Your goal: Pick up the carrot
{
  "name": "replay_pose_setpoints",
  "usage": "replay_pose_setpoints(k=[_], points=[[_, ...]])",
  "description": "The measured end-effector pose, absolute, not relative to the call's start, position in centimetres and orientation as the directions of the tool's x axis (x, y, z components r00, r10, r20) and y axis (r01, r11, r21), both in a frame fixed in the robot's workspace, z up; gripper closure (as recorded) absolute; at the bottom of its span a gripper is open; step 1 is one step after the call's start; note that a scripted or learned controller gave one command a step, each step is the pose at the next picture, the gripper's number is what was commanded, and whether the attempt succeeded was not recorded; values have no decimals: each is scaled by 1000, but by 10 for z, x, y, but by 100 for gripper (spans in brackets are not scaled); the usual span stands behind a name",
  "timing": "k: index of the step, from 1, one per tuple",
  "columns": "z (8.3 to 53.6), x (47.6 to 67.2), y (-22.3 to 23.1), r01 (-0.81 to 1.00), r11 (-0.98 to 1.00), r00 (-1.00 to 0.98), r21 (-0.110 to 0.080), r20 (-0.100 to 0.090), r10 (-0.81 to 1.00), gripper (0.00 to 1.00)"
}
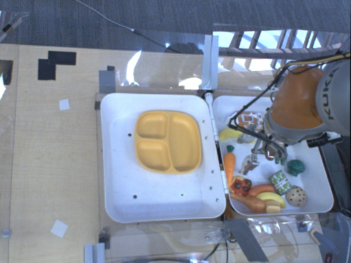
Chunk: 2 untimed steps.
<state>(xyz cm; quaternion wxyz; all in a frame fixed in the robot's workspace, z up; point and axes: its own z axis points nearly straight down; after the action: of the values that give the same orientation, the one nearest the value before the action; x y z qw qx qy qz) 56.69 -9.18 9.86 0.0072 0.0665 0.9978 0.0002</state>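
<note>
I see the carrot (229, 167), orange with a little green top, lying up and down along the left wall of the right bin (328, 197) (the yellow plate (167, 141) sits in the left bin (118, 201)). The gripper (252, 162) hangs just to the right of the carrot, not touching it, and I cannot tell how its jaws stand because they look too small and blurry. The grey arm (299, 106) reaches in from the right and bends down over the right bin.
</note>
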Motion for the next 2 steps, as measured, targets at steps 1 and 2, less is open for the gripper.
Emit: replay_pose_setpoints(k=[1,2], points=[[91,526,-82,140,990,-990,1,-20,139,0],[90,533,-84,208,978,-978,1,-11,208,0]])
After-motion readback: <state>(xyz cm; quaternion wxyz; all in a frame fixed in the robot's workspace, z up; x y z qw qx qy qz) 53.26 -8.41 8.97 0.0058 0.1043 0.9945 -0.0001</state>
